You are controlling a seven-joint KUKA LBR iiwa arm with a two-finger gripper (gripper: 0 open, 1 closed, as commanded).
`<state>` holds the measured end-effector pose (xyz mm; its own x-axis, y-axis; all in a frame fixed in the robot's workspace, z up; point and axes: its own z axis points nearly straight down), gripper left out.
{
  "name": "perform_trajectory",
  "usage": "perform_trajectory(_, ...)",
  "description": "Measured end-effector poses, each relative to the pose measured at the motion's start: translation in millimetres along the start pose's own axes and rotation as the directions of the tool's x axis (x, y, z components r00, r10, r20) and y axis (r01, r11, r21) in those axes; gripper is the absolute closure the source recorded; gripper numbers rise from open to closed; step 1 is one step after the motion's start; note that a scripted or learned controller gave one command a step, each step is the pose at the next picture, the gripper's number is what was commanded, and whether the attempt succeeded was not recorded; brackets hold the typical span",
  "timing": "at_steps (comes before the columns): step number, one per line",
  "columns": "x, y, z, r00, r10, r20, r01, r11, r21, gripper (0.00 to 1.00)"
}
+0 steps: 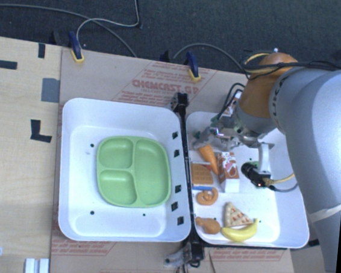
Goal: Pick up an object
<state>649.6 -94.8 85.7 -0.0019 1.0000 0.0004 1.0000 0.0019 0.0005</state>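
the big grey arm with its orange band (263, 91) reaches in from the right and bends down over the back of the right shallow white bin (292, 218). the left shallow white bin (73, 171) holds a pale green plastic plate with three compartments (133, 171), lying flat near its middle.

the gripper (222, 138) hangs low over the near-left part of the right bin, just above an orange plastic carrot (208, 156); whether its fingers are apart or together cannot be made out, and nothing can be seen between them.

below the carrot lie a square tan waffle-like toy (202, 175), then a small orange ring-shaped pretzel toy (206, 196). at the front of the bin sit a yellow toy banana (239, 233), a triangular pizza slice toy (236, 217) touching it, and a small brown nugget-shaped toy (209, 225) to their left.
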Motion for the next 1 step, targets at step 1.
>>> perform_trajectory(1, -1.6, 14.2, 0.7, 1.0, -0.001, 0.0, 0.001, 1.0, -0.001, 0.0)
